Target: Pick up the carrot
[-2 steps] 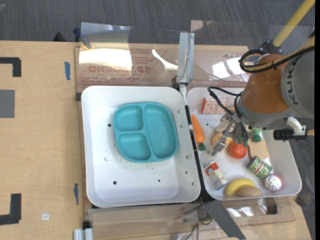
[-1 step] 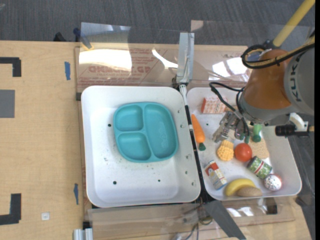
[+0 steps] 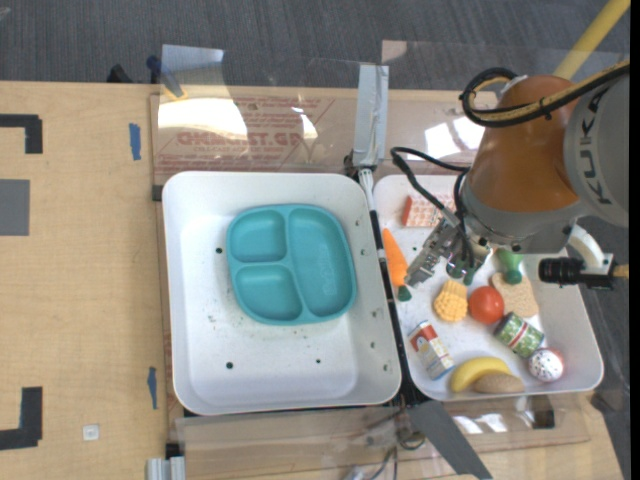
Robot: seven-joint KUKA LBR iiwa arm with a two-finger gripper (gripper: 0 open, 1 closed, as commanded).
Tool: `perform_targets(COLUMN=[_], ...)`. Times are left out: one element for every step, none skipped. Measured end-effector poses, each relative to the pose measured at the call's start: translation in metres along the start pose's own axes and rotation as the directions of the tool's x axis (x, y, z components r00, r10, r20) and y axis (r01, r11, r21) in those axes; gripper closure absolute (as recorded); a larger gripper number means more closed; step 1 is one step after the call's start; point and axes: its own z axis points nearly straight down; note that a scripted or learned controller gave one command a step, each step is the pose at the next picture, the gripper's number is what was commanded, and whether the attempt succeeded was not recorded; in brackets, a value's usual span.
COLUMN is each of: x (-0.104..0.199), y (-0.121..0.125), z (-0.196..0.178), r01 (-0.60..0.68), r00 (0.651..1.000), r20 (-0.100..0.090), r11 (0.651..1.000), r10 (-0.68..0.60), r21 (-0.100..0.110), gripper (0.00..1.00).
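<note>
Hanging over the right bin [image 3: 590, 353], the gripper [image 3: 440, 258] points its fingers toward the carrot [image 3: 395, 258]; whether they are apart or closed, I cannot tell. That carrot lies along the bin's left wall, just beside them.

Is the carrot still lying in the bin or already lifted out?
In the bin. The carrot lies flat along the right bin's left wall, beside the tool.
</note>
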Motion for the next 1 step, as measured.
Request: perform_targets(x=[-0.0012], y=[-0.001], z=[-0.0079], r01=[-0.001], r00=[1.0], r20=[0.002], r11=[1.0], r10=[0.001], r21=[0.002], gripper=[1.0])
